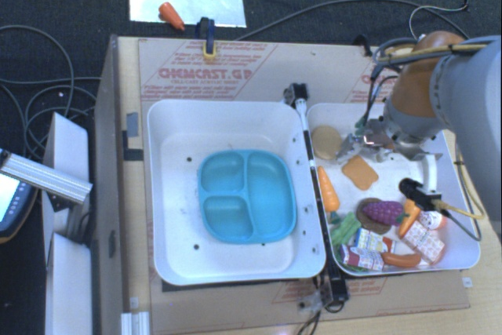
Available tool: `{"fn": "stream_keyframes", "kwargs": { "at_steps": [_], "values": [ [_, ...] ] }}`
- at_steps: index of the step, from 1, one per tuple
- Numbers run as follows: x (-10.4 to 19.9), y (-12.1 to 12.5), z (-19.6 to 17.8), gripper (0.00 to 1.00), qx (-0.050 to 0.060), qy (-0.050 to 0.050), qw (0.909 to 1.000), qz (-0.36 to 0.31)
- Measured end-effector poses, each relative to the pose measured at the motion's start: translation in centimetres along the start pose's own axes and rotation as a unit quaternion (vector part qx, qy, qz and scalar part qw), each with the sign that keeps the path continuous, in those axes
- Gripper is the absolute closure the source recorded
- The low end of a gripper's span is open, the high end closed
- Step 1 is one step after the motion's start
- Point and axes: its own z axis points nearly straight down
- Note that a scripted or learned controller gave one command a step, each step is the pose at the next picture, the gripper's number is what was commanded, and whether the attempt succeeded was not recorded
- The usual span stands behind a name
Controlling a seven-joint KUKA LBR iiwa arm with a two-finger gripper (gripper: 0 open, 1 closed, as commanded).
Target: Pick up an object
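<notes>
The table (235,67), a bench covered by a printed brown cardboard sheet, carries two shallow white plastic bins side by side so that the arm can reach both from its side. The left white bin (169,129) holds a light-blue plastic plate with three compartments (245,194), lying flat near the bin's middle with nothing on it.

The right white bin (467,247) holds the toy food, which is the stock for the pick. Most pieces are crowded into its near half: a purple bunch of toy grapes on a brown disc (380,213), green toy pods (343,228), small red-and-white printed cartons (427,239) and a red toy sausage (401,260), touching or overlapping one another. An orange toy carrot (328,189) lies along the wall shared with the other bin. Farther back, a round tan toy biscuit (326,142) and a tan toy bread slice (360,172) lie more apart, which probably makes them easier targets.

The grey arm with its orange band (416,82) leans in over the far part of this bin. Its gripper (362,141) sits low between the biscuit and the bread slice, seemingly aimed there; I cannot tell how far it is open, and nothing is visibly held.
</notes>
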Motion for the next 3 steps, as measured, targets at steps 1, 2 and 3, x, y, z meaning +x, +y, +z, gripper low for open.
{"fn": "stream_keyframes", "kwargs": {
  "at_steps": [1,2,3],
  "values": [
    [1.5,-2.1,0.0,0.00,0.001,0.001,1.0000,0.001],
    [1.4,-1.9,-1.2,1.00,-0.002,0.000,1.0000,-0.001],
    [3.0,-5.5,-14.6,1.00,-0.001,0.000,1.0000,0.000]
  ]
}}
